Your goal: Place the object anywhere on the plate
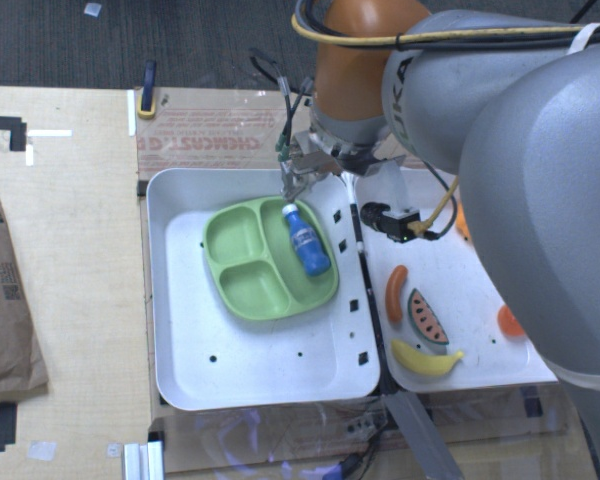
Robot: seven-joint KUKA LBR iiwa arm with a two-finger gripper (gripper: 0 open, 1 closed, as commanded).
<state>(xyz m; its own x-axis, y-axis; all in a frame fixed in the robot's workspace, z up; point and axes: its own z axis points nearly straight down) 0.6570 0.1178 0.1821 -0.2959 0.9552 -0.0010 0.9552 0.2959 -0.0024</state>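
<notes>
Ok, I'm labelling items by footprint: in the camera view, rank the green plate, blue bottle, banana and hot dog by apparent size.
1. Green plate, by far the largest.
2. Banana and blue bottle: they look about alike, so I won't rank them.
3. Hot dog, slightly smaller, though close to those two.

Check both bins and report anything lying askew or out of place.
Little stands out. The blue bottle lies on its side, slanted across the right compartment of the green plate, cap toward the gripper. The plate itself sits turned at an angle in the left bin. No spill or damage is visible.
</notes>
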